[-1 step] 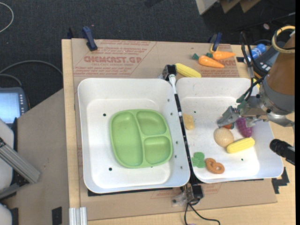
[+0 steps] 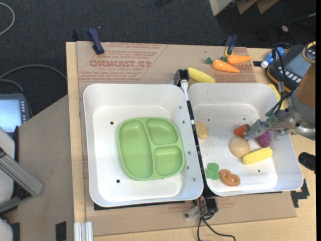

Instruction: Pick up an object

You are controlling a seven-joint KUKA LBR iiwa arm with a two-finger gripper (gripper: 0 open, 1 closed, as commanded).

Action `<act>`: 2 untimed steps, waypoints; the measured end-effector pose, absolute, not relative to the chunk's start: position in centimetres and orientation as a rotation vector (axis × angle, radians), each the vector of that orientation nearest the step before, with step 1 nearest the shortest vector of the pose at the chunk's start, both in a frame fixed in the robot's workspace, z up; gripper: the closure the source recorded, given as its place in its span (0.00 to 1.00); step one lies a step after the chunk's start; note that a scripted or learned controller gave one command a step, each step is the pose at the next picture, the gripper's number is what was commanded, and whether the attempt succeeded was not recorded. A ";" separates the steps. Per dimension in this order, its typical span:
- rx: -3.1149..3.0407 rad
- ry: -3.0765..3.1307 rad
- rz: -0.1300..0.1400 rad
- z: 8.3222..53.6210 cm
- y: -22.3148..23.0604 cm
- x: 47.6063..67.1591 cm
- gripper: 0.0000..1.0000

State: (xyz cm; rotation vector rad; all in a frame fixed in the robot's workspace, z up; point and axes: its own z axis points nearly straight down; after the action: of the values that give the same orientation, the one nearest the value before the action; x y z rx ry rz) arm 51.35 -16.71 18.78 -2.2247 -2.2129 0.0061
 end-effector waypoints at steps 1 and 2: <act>-2.223 -2.218 0.003 8.6 -21.2 55.5 0.00; -2.222 -2.228 -0.003 8.5 -20.4 60.0 0.00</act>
State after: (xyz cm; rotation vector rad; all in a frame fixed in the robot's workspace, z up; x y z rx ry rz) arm 60.01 -20.41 8.47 -2.2220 -2.2279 -0.0034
